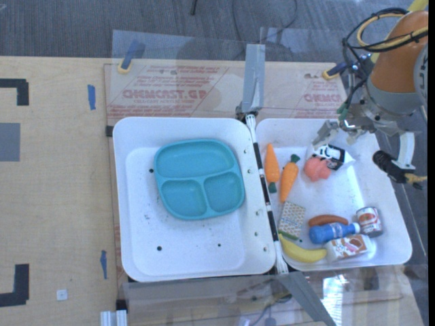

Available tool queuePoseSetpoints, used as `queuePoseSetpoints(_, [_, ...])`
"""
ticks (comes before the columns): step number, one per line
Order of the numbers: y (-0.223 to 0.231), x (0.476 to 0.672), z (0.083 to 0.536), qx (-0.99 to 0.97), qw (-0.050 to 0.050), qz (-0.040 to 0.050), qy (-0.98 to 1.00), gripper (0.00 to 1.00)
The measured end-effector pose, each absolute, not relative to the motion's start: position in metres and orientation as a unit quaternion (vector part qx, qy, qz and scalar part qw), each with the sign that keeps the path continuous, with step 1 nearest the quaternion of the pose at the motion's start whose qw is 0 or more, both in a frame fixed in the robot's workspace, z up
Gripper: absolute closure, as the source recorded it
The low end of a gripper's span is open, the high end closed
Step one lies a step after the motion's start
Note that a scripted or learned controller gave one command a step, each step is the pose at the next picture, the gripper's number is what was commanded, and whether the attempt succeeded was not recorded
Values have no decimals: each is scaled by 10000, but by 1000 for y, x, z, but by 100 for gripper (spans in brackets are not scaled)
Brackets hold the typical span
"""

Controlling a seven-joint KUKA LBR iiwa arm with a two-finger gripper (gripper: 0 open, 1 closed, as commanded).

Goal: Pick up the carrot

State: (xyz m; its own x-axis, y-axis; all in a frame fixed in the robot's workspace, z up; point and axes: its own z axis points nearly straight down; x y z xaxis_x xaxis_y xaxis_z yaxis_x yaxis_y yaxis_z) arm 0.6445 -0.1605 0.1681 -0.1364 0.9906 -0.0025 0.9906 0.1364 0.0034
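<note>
Two orange carrots with green tops lie side by side at the left of the right bin (401,240). One carrot (272,163) is next to the divider and the other carrot (289,177) lies just right of it. My gripper (331,133) hangs over the back of the right bin, up and to the right of the carrots. It is close above a pink toy (316,169) and a black-and-white item (334,155). Nothing shows in its grasp.
The left bin (136,250) holds a blue divided plate (198,178). In the front of the right bin lie a checkered cracker (292,216), a sausage (327,220), a blue bottle (332,233), a banana (302,252), a can (368,219) and a small carton (350,247).
</note>
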Motion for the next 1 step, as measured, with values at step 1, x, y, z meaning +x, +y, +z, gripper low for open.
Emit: queuePoseSetpoints(1, [-139,625,115,4839,185,25,8749,0])
